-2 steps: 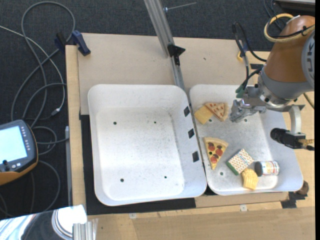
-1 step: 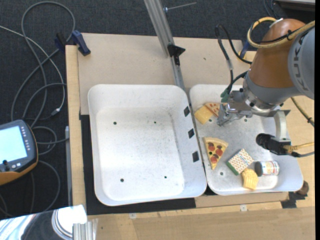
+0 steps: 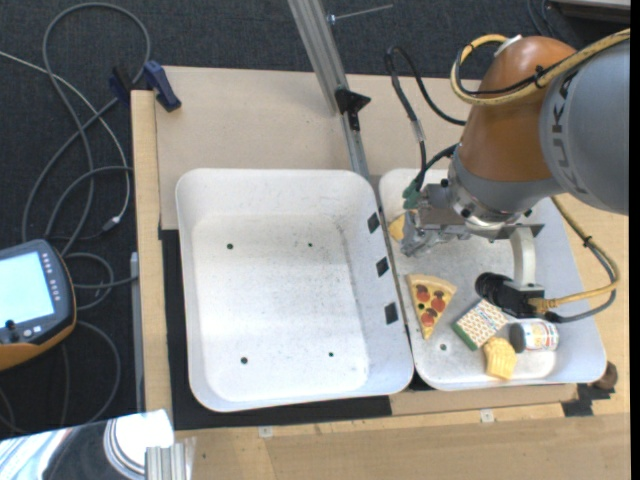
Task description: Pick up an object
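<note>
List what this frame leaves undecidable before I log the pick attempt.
- pincer, camera view: the wrist above covers it, so its state and contents are unreadable.
- yellow object at the right bin's left wall: mostly hidden by the pincer.
- small can: label too small.

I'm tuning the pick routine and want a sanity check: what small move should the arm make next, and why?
Probably a short, straight descent. The gripper hangs low at the upper left of the right bin, right over a yellow object by the bin's wall. The pizza slice toy and the other items lie nearer the camera, away from it, so the yellow piece looks like the closest target.
</note>
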### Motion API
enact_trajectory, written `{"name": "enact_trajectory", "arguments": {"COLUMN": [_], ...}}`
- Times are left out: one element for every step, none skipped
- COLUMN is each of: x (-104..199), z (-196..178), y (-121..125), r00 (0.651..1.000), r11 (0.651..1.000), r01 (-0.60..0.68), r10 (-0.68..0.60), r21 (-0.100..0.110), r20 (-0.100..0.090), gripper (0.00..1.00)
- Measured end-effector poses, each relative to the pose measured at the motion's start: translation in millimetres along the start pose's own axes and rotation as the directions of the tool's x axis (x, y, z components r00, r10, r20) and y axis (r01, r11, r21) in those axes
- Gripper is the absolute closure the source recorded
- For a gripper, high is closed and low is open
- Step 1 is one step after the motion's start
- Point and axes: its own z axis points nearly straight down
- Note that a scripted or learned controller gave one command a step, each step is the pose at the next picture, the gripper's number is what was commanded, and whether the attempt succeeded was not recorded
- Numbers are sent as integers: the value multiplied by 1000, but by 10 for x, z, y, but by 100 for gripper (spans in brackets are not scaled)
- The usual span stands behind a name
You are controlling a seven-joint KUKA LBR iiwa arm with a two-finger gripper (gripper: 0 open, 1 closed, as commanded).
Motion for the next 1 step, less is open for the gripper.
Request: {"name": "enact_trajectory", "arguments": {"x": [503], "z": [-95], "y": [-2], "r00": [1000], "r11": [1000], "r01": [0], "r10": [0], "r21": [-3], "r20": [2], "gripper": [100]}}
